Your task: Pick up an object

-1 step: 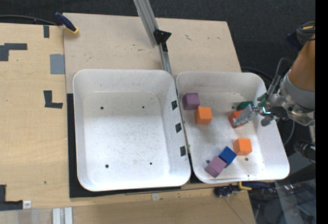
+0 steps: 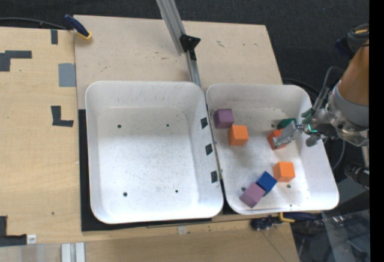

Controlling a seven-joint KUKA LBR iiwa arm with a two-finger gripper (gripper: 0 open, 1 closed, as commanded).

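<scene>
White bins sit side by side on the bench; left bin (image 2: 102, 153), right bin (image 2: 321, 189). Right bin contents: purple cube (image 2: 224, 117) near its upper left, orange cube (image 2: 238, 135) just below and touching it or nearly so, a second orange cube (image 2: 284, 171) lower right, blue cube (image 2: 266, 182) touching a second purple block (image 2: 252, 195) near the front wall. Arm comes in from the right, gripper (image 2: 287, 132) low over the right part of the right bin. Red-orange block (image 2: 277, 139) sits right at the gripper tip; can't tell whether the tool is clenched on it or released, tip too blurred.
</scene>
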